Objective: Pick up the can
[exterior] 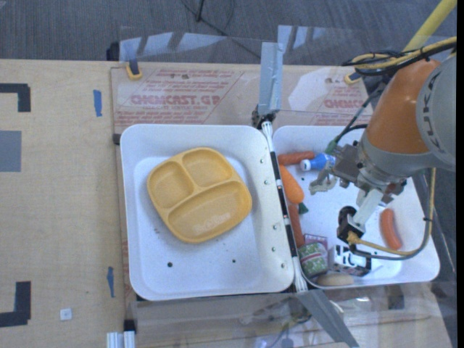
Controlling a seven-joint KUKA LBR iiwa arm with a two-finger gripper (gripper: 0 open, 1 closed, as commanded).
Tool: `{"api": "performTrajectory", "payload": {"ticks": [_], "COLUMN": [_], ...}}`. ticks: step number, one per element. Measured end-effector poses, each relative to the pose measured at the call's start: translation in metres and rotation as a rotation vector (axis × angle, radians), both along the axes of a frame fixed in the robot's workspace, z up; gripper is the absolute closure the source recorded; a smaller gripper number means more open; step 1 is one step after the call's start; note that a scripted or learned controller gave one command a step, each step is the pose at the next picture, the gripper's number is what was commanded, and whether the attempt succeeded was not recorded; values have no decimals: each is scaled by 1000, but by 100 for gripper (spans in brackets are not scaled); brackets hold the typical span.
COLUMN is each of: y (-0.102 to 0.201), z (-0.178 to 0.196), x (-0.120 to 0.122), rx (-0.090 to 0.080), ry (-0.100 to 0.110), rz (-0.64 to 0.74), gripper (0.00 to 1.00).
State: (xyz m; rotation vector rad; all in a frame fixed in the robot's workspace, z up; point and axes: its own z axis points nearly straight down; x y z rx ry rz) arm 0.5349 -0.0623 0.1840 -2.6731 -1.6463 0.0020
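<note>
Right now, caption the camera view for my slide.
KUKA arm over the right bin, can in its lower-left corner; yellow divided plate in the left bin.

Left bin (145,259) and right bin (417,256) are smooth, faintly shiny white plastic on a matt, wood-like bench (58,209). The plate (199,194) looks like matt yellow plastic; the can (313,258) has a printed label. The orange band (399,114) is glossy.
</note>
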Motion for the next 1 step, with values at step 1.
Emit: {"api": "performTrajectory", "payload": {"ticks": [1], "y": [-35], "z": [-98], "x": [-23], "rx": [-1], "ry": [-4], "rz": [54], "gripper": [0]}}
